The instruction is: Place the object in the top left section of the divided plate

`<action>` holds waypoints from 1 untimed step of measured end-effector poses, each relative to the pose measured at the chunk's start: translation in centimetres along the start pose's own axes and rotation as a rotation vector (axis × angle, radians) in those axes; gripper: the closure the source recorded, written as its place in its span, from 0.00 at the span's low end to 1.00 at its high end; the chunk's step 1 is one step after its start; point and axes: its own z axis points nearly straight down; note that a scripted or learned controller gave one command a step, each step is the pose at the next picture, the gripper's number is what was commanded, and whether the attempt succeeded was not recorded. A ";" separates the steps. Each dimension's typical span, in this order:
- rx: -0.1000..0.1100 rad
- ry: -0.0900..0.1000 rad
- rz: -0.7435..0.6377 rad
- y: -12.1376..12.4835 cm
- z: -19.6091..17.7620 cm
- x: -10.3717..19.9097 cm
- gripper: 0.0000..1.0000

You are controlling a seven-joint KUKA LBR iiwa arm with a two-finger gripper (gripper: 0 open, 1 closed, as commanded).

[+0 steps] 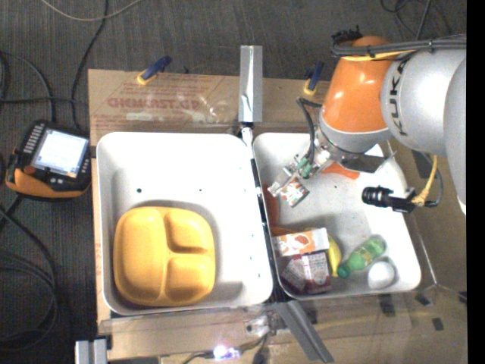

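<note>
Your target, the yellow divided plate (pixel 164 255), lies in the left bin (pixel 106 173), toward its lower left, its top left section bare. In the right bin (pixel 405 226), the end effector (pixel 297 182) hangs over the upper left area, at a small red-and-white packet (pixel 291 192); you cannot tell whether it is gripping it. Lower in that bin you see an orange carton (pixel 299 244), a dark pouch (pixel 305 271), a green bottle (pixel 362 255) and a white ball (pixel 381 274).

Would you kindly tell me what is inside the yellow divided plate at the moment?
The yellow divided plate lies in the left bin; all three of its sections show bare yellow. Its underside and the bin floor beneath it are covered.
</note>
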 end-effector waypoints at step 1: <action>0.000 -0.002 0.183 4.7 -0.1 -5.1 1.00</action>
